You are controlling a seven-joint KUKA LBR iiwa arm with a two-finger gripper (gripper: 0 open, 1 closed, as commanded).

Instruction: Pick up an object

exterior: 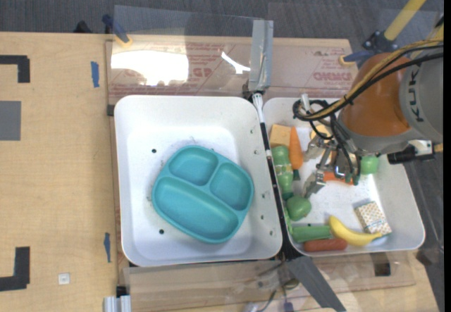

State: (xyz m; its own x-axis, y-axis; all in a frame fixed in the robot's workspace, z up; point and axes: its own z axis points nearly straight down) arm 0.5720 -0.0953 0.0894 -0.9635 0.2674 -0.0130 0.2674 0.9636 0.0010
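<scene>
The left shallow white bin (134, 163) holds a teal three-compartment plate (203, 193). The right white bin (412, 212) holds a yellow plastic banana (350, 231), green toy vegetables (285, 177) and an orange carrot (296, 151); the gripper (325, 170) hangs above them, how its fingers stand I cannot tell.

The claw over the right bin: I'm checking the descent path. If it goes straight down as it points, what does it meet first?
Probably bare white floor of the right bin beside the green round toy; the claw hangs just right of it, though depth is unclear.

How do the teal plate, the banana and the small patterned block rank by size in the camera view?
1. Teal plate, by far the largest.
2. Banana.
3. Patterned block, the smallest.
</scene>
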